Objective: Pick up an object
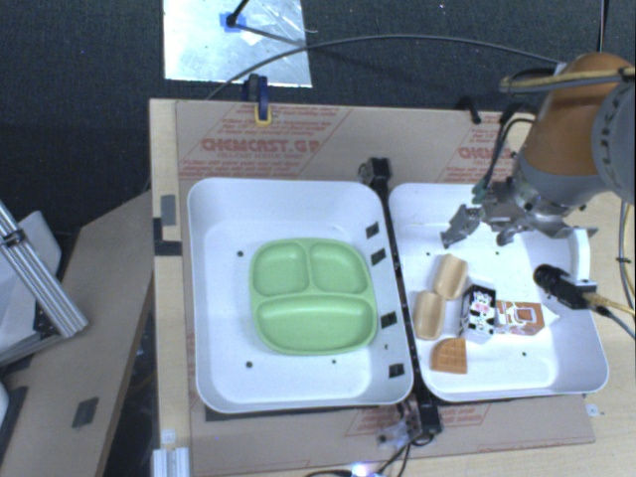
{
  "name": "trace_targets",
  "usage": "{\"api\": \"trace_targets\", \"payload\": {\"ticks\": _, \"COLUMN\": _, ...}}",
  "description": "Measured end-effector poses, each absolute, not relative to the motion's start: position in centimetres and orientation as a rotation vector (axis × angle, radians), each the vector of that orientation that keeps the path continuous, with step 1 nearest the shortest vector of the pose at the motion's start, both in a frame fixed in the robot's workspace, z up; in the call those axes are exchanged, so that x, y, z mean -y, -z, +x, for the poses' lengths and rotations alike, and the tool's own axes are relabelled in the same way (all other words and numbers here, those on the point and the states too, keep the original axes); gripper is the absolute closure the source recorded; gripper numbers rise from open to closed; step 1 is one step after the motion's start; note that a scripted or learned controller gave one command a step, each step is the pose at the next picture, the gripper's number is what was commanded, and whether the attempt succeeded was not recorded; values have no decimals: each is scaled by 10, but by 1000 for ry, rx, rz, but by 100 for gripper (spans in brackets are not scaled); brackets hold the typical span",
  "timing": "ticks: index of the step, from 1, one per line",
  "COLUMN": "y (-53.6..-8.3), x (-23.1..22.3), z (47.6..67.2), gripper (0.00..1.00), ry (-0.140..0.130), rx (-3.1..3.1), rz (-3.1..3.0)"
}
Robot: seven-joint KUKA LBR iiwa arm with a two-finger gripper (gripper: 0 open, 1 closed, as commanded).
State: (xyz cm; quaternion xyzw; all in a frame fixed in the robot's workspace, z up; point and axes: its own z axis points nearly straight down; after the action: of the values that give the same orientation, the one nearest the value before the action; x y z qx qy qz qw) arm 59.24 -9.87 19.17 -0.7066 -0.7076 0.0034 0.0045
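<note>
Two shallow white bins (214,266) lie side by side; a green divided plastic plate (313,296) fills the left. Gripper (484,229) hovers spread wide, empty, at twelve o'clock from two tan bread rolls (438,294).

Light wooden counter (119,296) carries a brown printed cardboard sheet (288,142); on that sheet, two shallow white plastic bins touch side by side, one at nine o'clock (214,296), one at three (571,366).
</note>
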Motion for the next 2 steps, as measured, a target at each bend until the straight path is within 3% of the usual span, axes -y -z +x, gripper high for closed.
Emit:
{"api": "trace_targets", "payload": {"ticks": 1, "y": -198, "x": 99, "z": 595, "gripper": 0, "ry": 2, "rx": 2226, "rz": -2218}}
{"api": "trace_targets", "payload": {"ticks": 2, "y": -155, "x": 104, "z": 597, "gripper": 0, "ry": -2, "rx": 2221, "rz": -2220}}
